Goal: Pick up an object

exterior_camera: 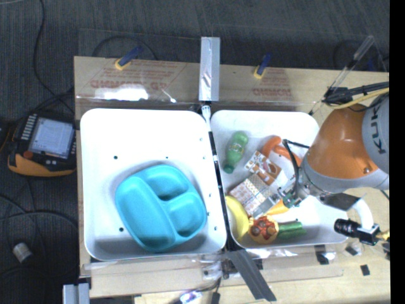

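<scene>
The right bin holds a heap of small items. A green bottle lies at its back left, with an orange item beside it. Two printed snack packets lie in the middle. A yellow banana, an orange-red toy and a green stick-shaped item lie along the front wall. My gripper hangs low over the right side of the heap, just right of the lower packet and above the orange-red toy. The wrist hides what lies directly under it.
The left bin holds a blue divided plate. A metal bar stands behind the divider between the bins. A handheld device lies on the floor at the left. The arm's grey and orange body covers the right bin's right side.
</scene>
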